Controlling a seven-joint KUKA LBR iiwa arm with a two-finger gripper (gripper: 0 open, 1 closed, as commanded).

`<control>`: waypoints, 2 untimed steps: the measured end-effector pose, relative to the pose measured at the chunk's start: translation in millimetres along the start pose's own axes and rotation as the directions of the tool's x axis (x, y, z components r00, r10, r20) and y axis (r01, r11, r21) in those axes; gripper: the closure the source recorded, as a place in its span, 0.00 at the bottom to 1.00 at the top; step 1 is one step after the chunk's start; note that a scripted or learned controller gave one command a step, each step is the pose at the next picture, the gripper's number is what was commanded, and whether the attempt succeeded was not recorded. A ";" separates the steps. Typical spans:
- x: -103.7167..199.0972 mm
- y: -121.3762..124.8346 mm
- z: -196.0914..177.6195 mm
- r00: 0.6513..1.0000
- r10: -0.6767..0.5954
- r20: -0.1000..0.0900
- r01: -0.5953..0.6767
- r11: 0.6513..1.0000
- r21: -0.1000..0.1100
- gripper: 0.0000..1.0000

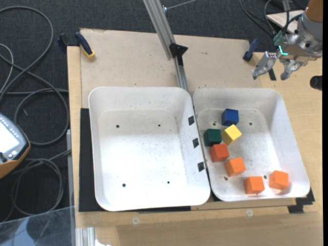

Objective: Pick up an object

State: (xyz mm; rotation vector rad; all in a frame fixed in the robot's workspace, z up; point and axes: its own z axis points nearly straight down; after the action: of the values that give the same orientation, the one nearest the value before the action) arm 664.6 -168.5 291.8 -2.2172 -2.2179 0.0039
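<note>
Starting nearest you, two orange cubes (254, 184) sit by the right bin's (293, 137) front wall; awkward for finger clearance. You do better aiming mid-bin, at the yellow cube (232, 132) or blue cube (230, 116), though these touch neighbours. Farther back, the gripper (277, 69) hangs above the bench behind the bin, fingers apparently apart, nothing between them.

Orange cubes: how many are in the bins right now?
4, all in the right bin: one below the green cube, one mid-bin, two near the front edge. None looks hidden.
</note>
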 end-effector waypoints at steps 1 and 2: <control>-0.1 0.5 -3.1 1.000 -0.001 0.002 0.001 1.000 -0.004 0.00; 0.7 1.9 60.2 1.000 0.000 0.001 0.000 1.000 0.002 0.00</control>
State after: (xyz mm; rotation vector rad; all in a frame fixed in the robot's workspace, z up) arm 666.1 -167.7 231.6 -2.2170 -2.2174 0.0064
